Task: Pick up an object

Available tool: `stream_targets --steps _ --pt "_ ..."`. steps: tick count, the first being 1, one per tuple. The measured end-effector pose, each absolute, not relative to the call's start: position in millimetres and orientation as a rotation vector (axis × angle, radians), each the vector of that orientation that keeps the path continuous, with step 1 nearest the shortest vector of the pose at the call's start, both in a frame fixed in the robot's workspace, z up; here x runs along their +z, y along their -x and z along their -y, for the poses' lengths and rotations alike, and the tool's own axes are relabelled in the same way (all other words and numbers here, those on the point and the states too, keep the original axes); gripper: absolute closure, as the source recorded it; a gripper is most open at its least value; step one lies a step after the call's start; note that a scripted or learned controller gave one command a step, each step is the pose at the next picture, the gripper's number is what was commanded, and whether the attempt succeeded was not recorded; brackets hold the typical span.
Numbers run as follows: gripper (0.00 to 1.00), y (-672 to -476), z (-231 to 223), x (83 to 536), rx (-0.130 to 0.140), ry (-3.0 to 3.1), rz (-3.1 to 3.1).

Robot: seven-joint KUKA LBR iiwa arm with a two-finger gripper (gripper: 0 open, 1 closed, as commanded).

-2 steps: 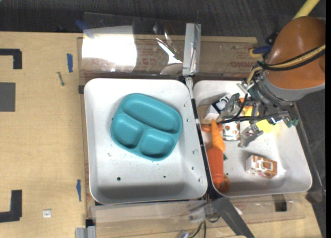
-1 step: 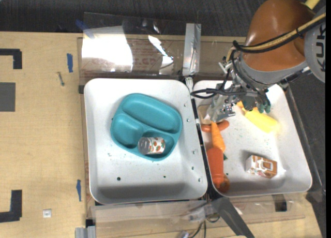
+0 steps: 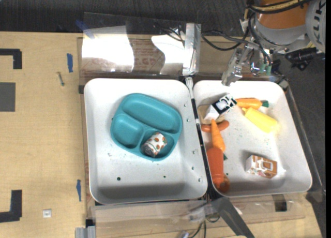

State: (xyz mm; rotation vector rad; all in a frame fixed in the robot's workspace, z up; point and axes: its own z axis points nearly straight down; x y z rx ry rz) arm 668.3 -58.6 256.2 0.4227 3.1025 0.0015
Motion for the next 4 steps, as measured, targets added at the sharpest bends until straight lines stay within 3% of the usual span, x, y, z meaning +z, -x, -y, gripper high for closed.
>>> stream_targets --steps 1,2,3,4 --pt "1.00 -653.1 92.4 197.8 0.001 0.434 -3.108" --pt "1.00 -646.8 160.6 118.5 0.002 0.951 -2.991" --pt "1.00 -662.9 115.5 262.1 -0.004 0.461 -3.091" --pt "0.00 -662.0 116.1 259.4 -0.001 0.460 -3.096"
